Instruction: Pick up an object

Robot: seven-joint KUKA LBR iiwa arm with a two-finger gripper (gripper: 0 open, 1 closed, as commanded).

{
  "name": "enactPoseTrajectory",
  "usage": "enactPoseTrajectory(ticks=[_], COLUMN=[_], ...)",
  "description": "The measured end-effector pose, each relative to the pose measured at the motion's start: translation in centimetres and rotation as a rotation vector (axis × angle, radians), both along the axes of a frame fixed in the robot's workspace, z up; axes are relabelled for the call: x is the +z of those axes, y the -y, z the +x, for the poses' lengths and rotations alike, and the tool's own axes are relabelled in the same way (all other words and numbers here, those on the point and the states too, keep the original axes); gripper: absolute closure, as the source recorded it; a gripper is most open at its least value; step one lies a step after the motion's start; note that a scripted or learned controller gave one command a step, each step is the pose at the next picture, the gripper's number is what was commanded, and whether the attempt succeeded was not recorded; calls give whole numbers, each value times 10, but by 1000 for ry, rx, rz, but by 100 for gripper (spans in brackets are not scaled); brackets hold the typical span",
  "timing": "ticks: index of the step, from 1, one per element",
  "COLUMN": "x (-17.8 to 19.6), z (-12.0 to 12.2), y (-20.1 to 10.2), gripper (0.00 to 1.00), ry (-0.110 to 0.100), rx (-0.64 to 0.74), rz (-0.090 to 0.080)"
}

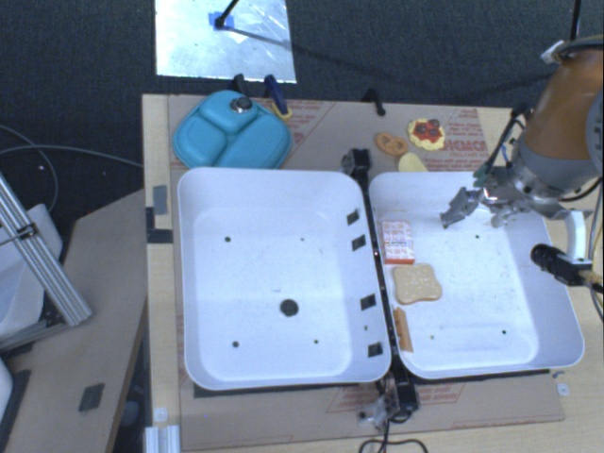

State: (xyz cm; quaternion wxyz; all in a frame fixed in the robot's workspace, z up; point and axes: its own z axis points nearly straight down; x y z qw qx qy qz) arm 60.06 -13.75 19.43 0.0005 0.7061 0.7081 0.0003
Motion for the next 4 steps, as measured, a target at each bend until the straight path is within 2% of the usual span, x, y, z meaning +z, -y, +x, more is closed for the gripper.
enactPoseTrajectory(ticks=[1,2,3,4], x=[-90,-107,-96,-107], z=[-76,-49,-48,-62], y=[54,-34,-32,-50], gripper=[0,0,100,100], ry=[-1,8,14,12], rx=[-1,3,-2,-1], rz=[1,-10,-8,-6])
